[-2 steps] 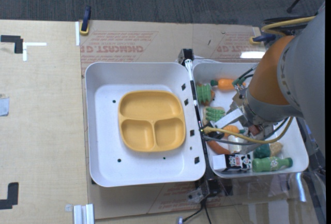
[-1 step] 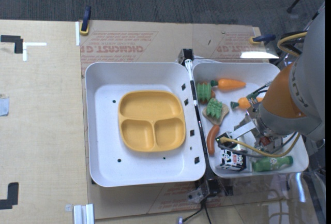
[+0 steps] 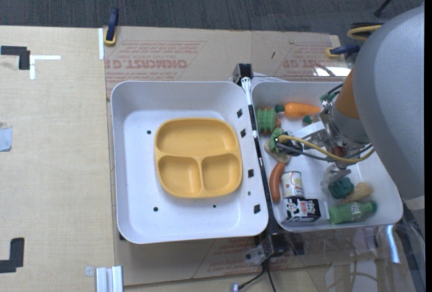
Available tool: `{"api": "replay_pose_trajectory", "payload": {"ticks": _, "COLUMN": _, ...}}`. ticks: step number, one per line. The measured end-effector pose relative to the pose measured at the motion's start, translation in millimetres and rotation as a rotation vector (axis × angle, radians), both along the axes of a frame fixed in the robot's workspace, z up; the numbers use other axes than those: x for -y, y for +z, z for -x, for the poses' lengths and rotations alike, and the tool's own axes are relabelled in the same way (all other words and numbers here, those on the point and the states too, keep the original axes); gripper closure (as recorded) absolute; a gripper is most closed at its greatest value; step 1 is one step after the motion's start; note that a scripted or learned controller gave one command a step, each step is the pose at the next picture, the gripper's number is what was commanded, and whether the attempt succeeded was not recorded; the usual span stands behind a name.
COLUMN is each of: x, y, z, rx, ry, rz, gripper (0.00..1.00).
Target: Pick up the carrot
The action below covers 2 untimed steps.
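The small orange plastic carrot (image 3: 302, 109) lies loose against the far wall of the right-hand white bin (image 3: 387, 179), just beyond the grey arm's gripper (image 3: 332, 161), which hangs over the bin's middle, presumably positioning, its grasp impossible to tell.

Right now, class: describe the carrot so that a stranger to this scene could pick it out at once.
Take the right bin of the two white ones. Along its far edge, beside a green toy, lies the carrot. It is short, orange and tapered; the other long piece, a redder sausage, lies nearer the camera by the left wall.
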<state>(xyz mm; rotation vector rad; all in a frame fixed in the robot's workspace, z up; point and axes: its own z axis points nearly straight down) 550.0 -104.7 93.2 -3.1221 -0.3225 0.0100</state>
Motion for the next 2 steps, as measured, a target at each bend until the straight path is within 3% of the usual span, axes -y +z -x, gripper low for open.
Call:
{"api": "replay_pose_trajectory", "payload": {"ticks": 1, "x": 15.1, "y": -1.6, "z": -71.5, "rx": 0.002, "ry": 0.005, "rz": 0.001, "gripper": 0.00}}
{"api": "replay_pose_trajectory", "payload": {"ticks": 2, "x": 15.0, "y": 6.9, "z": -71.1, "rx": -0.003, "ry": 0.016, "rz": 0.001, "gripper": 1.00}}
